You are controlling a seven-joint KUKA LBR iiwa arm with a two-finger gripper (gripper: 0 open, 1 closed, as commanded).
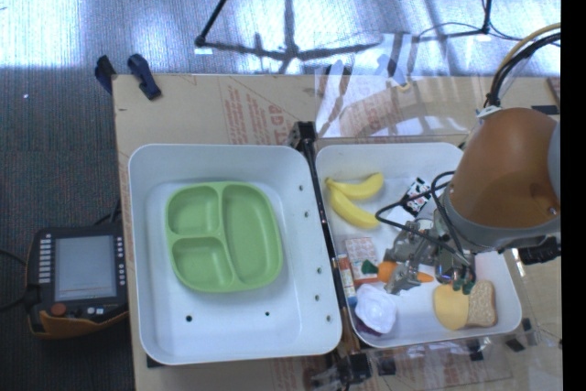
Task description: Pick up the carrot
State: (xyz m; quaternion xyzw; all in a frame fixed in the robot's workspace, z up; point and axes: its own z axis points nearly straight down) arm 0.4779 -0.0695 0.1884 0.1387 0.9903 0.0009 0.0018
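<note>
Camera view. The hand (417, 263) is low inside the right bin (403, 156), directly over the carrot (396, 271). The carrot lies on the bin floor near the bin's middle, orange, with its green top pointing left toward a small printed packet (359, 250). Metal linkages and cables clutter the hand, so I cannot tell whether it is spread or pressed together, nor whether the carrot sits between its tips.

Step in hand, as I judge it: closing on the carrot. To do it well the tips should straddle the carrot across its narrow width, not along its length, and go down close to the floor before closing. The white crumpled item (375, 309) sits just near-left of the carrot and the packet just to its left, so the approach should stay vertical and avoid dragging sideways. Lift straight up, slowly; a tapered carrot can slip out.

Containers. Right bin: two bananas (355, 198) at the far left part, the packet, the carrot, the white crumpled item at the near-left corner, a yellow cheese-like wedge (450, 308) touching a bread slice (481, 304) at the near right. Left bin (215, 339): one green divided plate (224, 236), three compartments, nothing in them. Both bins rest on the desk (211, 110).
</note>
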